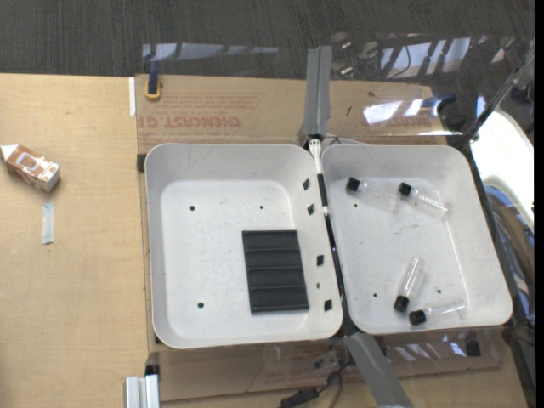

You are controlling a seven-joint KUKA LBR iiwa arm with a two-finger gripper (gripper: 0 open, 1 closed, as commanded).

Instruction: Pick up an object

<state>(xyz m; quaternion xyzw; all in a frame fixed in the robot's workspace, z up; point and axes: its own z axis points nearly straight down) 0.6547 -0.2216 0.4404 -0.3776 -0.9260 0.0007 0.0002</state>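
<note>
Stock as you find it, nearest row first.

1. Right bin point(480, 236), front corner: one clear vial with a black cap point(435, 313), lying flat near the front wall. Just beside it, a second capped vial point(408, 280), lying at a steep angle; whether the two caps touch is hard to tell at this size.
2. Left bin point(204, 253), front half: one black ribbed block point(274, 270), flat on the bin floor, well apart from every wall.
3. Right bin, far half: a third capped vial point(367, 190) near the divider, and a fourth capped vial point(425, 201) beside it, apart.
4. Tabletop point(76, 313), far left: a small printed carton point(32, 168) and, nearer you, a thin pale strip point(48, 223). Both are outside the bins.

Gripper: you cannot tell its state from this view.

Progress, as a judgement: nothing is lifted. Every item rests on a bin floor or on the tabletop, so the pick is not yet done. Choosing a target, the descent, the grasp and the lift all remain ahead of you. The block looks the easiest candidate; the vials may roll.
</note>
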